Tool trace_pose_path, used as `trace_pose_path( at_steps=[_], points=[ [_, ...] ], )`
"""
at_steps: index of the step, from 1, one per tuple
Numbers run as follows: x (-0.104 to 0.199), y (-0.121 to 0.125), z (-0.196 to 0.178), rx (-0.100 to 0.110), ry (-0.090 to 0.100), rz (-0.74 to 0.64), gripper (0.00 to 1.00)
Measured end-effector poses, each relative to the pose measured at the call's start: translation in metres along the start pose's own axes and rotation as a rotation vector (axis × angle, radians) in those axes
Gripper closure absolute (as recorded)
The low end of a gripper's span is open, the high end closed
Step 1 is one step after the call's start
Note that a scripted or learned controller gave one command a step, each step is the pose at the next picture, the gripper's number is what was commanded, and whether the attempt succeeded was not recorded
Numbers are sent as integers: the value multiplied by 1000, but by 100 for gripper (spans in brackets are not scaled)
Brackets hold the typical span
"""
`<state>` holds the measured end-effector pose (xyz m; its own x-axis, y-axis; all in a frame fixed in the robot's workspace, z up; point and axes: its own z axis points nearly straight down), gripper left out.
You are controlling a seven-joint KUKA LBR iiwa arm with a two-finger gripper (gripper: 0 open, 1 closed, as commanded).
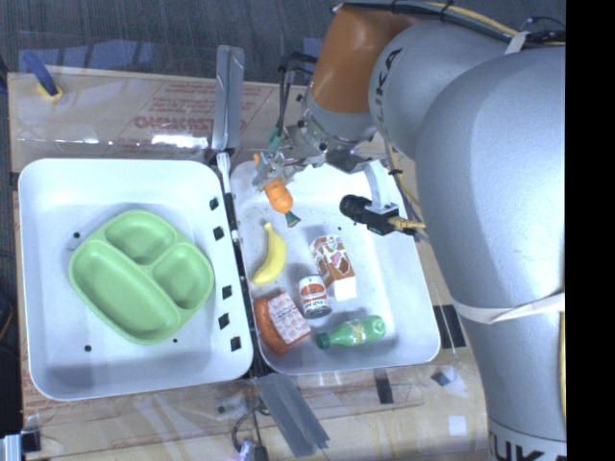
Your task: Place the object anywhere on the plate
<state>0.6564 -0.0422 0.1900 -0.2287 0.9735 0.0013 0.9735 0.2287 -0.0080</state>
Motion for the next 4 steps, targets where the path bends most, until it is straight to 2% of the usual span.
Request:
trace_pose_path(
  at_steps=[1,2,3,4],
  points=[
    [-20,-5,-30,0,-1,91,100],
    [68,15,1,3,0,-98,100],
    [56,13,-39,0,-1,-80,100],
    [125,-80,-22,2,-1,-255,100]
  ],
)
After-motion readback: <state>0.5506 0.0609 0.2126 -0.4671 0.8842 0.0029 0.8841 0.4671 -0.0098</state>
